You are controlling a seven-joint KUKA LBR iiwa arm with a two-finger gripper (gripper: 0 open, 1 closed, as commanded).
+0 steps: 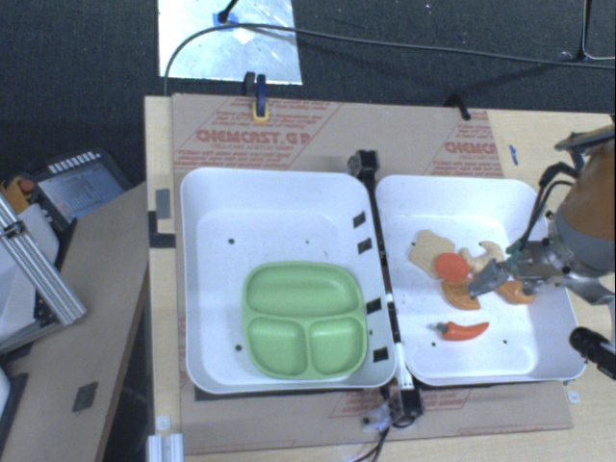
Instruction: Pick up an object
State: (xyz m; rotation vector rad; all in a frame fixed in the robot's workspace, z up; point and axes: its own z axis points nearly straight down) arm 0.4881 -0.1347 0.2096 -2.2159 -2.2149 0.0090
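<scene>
The end effector (pixel 493 279) sits low in the right bin (pixel 500 359) among toy foods (pixel 452 266); its state is unclear.

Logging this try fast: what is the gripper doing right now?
Gripper: down in the right bin among the toy food; open or shut cannot be told.
</scene>
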